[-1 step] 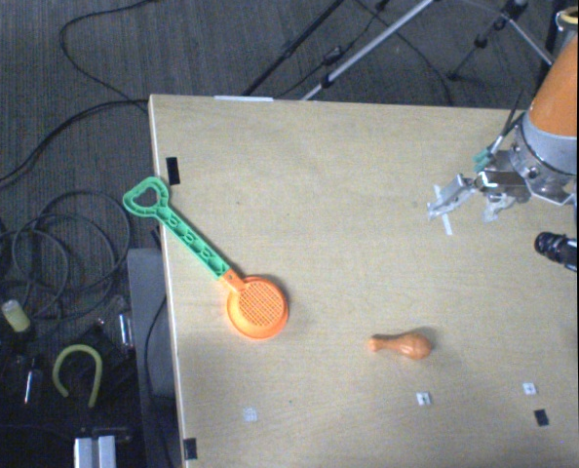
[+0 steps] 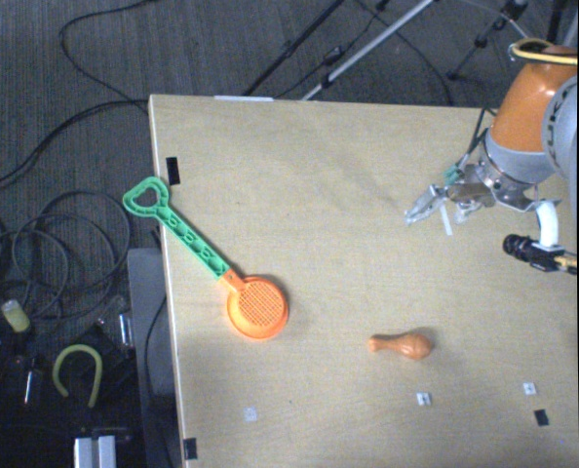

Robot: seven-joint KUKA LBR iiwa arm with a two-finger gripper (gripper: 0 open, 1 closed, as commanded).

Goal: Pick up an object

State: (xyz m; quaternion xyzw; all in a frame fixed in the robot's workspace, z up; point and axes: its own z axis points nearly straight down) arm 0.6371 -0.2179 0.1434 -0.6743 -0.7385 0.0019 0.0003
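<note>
Green-handled orange strainer (image 2: pixel 207 258) lies diagonally at worktop (image 2: pixel 367 164) left edge, head lower-right, handle loop overhanging. Orange pear-shaped piece (image 2: pixel 403 344) lies neck left. Hand (image 2: pixel 428 208) open, empty, well apart from both, bare worktop between.

Dark carpet (image 2: pixel 65 76) strewn with black cables (image 2: pixel 36 252), tripod legs (image 2: pixel 406 13)

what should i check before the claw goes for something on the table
1. Claw carrying nothing: ok, nothing between its fingers.
2. Targets in sight: ok, orange strainer with a green handle and small orange drumstick toy lie on the table.
3. Targets apart from each other: ok.
4. Claw above a target: not ok, it hangs to the right, away from both.
5. Strainer fully on the table: not ok, its handle overhangs the left edge.
</note>
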